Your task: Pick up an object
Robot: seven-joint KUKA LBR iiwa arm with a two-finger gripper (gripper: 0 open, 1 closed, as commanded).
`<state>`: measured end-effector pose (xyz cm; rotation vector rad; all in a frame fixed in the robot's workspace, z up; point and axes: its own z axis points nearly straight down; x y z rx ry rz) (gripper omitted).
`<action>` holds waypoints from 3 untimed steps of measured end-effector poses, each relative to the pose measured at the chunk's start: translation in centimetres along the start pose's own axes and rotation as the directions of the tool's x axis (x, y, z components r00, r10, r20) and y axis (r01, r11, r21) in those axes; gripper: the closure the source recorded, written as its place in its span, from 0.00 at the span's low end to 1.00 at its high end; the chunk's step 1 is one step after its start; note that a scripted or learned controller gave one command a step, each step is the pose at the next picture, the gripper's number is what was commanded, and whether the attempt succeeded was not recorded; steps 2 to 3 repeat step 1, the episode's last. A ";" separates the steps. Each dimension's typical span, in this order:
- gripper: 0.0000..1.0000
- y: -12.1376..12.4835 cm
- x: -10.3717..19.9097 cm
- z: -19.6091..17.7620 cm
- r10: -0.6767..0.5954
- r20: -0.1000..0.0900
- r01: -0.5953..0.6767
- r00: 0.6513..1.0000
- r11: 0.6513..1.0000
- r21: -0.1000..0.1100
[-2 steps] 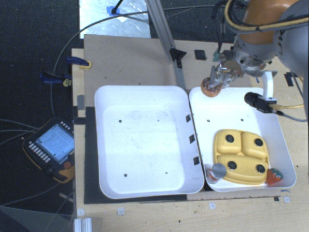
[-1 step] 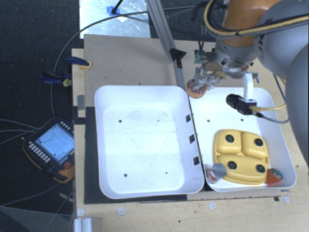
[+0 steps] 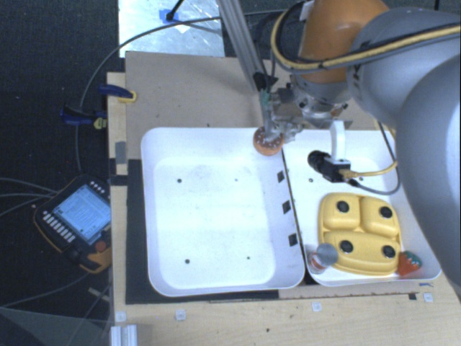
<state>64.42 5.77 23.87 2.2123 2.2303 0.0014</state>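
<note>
At the left bin's (image 3: 155, 215) one o'clock corner, your gripper (image 3: 271, 137) grasps a small brownish round object (image 3: 267, 145), apparently lifted, so little remains.

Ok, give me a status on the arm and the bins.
Hand low at the left bin's far right corner, on a small round brown object. Grasp unconfirmed. Yellow block in the right bin.

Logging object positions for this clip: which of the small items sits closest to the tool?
The round brown item, at the left bin's far right corner under the tool. The grey item and red item lie in the right bin.
</note>
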 end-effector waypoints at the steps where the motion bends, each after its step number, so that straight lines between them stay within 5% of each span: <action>1: 1.00 -1.1 4.4 0.2 -0.001 -0.001 0.001 1.000 1.000 0.001; 3: 1.00 -1.1 4.4 0.2 -0.001 -0.001 0.001 1.000 1.000 0.001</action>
